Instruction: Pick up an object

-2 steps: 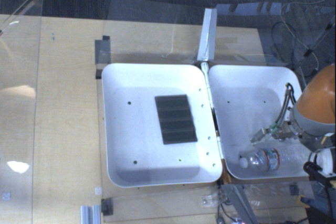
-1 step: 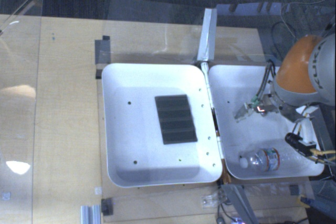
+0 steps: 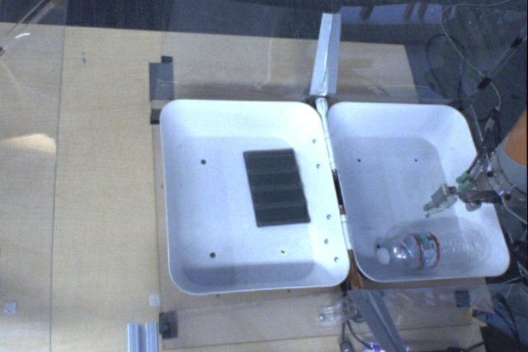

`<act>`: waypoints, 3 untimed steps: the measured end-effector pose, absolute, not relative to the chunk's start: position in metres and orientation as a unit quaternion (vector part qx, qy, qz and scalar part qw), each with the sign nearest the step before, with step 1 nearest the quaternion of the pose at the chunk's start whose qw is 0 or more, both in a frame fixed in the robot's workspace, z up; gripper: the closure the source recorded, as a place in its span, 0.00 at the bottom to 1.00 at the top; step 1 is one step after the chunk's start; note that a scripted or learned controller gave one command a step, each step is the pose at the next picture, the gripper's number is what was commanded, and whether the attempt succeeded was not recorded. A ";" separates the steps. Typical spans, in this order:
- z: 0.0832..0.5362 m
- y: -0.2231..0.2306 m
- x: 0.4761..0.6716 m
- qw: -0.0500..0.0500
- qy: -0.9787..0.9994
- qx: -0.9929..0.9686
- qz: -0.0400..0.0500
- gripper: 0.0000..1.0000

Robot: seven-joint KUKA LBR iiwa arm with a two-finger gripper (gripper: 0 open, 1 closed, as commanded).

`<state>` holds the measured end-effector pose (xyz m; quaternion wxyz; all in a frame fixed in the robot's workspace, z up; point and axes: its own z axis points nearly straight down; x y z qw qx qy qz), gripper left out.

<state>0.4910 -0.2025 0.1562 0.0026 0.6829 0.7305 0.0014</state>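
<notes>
One fixed camera looks down at a slant from above the bench (image 3: pixel 91 177); both white bins (image 3: pixel 177 177) fit in frame; the far floor shows along the top.

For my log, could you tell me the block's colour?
Black, in the camera view.

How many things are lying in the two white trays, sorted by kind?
Dark ribbed rectangular block: 1, in the left bin
Clear plastic bottle: 1, lying on its side in the right bin
Total: 2
</notes>
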 end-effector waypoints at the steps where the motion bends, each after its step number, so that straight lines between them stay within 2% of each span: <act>1: 0.089 -0.150 0.539 0.005 0.767 0.642 0.003 0.00; 2: 0.087 -0.150 0.632 0.003 0.715 0.700 0.002 0.00; 3: 0.157 -0.141 0.629 0.004 0.783 0.622 0.002 0.00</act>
